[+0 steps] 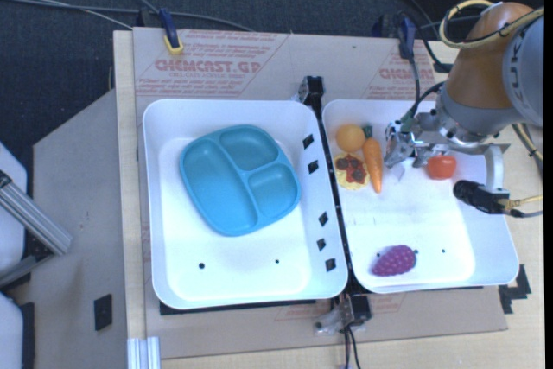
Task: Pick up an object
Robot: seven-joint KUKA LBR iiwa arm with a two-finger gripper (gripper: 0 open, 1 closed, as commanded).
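Tool [403, 148] low in right bin [484, 268], between carrot [372, 164] and tomato [441, 166], arm slanting in from right, finger state unclear

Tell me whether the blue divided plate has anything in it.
Empty. The blue divided plate lies flat in the left bin, and all three compartments show bare blue, with no food in them.
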